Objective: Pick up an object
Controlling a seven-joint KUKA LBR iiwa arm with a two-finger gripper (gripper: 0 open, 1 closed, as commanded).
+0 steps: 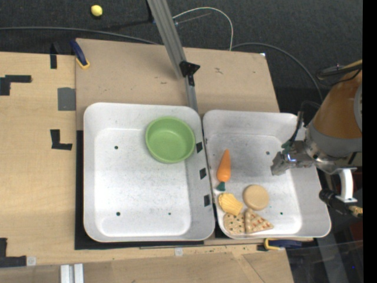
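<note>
Orange plastic toy carrot lay near the left wall of the right-hand shallow white bin, tip up, green stub down, nothing touching it; judged the easiest candidate for a pick since it lay alone with bare floor to its right. Below it a cluster crowded the bin's near corner: yellow toy corn piece, round tan biscuit-like disc, a dotted cracker and a pizza-like wedge, all touching or just beside one another, so likely awkward to grasp singly. The grey two-finger gripper sat over the right part of the same bin, apart from the carrot and above the cluster, nothing visible between its fingers; could not tell how far apart the fingers stood. The grey arm with its orange band entered from the right, presumably placed to descend into this bin. Left-hand white bin held a green plastic bowl near its far right corner, upright, well away from the gripper.
</note>
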